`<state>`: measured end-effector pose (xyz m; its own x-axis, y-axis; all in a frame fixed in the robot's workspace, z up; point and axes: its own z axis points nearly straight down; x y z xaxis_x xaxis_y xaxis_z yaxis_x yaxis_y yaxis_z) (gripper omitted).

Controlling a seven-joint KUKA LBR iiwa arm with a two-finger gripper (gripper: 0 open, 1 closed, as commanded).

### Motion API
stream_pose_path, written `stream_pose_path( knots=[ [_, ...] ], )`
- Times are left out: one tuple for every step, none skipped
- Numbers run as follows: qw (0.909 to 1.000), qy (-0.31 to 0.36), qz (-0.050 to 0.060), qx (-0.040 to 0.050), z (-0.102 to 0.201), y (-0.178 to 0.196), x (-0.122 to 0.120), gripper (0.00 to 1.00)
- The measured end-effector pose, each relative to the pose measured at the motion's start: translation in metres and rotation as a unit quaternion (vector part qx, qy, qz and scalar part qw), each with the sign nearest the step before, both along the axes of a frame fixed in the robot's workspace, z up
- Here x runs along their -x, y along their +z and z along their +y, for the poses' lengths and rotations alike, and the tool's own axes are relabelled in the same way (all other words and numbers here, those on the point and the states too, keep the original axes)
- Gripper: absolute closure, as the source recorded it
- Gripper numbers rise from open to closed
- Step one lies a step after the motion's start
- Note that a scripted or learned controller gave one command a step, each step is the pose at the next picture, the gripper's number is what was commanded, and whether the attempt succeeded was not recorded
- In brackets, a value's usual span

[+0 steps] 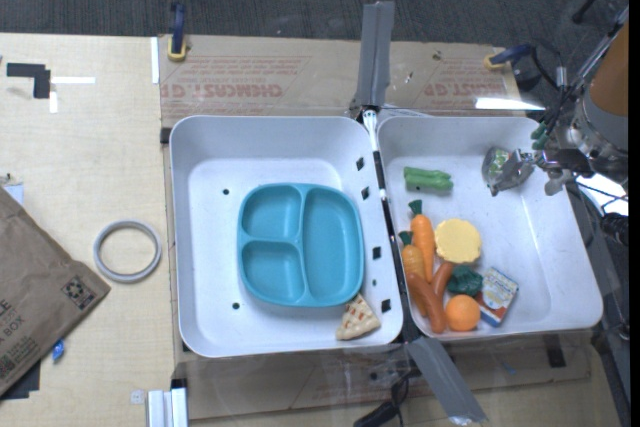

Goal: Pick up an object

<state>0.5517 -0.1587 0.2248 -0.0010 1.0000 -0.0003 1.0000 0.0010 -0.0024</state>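
Tape ring (127,249) lies on the bench well left of both bins, beside a brown cardboard box (40,290); neither concerns the pick. Left bin (190,215) holds a teal divided plate (301,244) near its middle and a toy pizza slice (357,320) touching the plate's lower right corner. Right bin (560,245) holds the candidate objects: a green pickle (428,179) lying alone toward the upper left, its long axis running nearly left to right; two carrots (424,250) against the left wall, long axes running top to bottom with the leafy ends toward the top; a yellow round piece (458,240) touching the carrots; a green piece (463,281) below it; an orange (462,313) at the lower edge; and a small carton (497,295) just beside the orange, tilted. The gripper (510,170) hangs over the upper right part of the right bin with nothing visible between its fingers; whether they stand apart or together cannot be told at this resolution. For a clean pick, the pickle is probably the best target: it stands apart from the clutter and nearest the gripper. Align the fingers across its short axis, descend over its middle, and close only once both fingers straddle it. The packed cluster risks a glancing, failed grasp.
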Motion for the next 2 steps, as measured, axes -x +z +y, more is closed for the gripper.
stream_pose_path(
  knots=[
    [0.9997, -0.023, -0.001, 0.0005, 0.023, 0.068, 0.032, 0.00],
    [0.9995, -0.033, 0.000, -0.0003, 0.029, -0.108, 0.075, 0.00]
  ],
)
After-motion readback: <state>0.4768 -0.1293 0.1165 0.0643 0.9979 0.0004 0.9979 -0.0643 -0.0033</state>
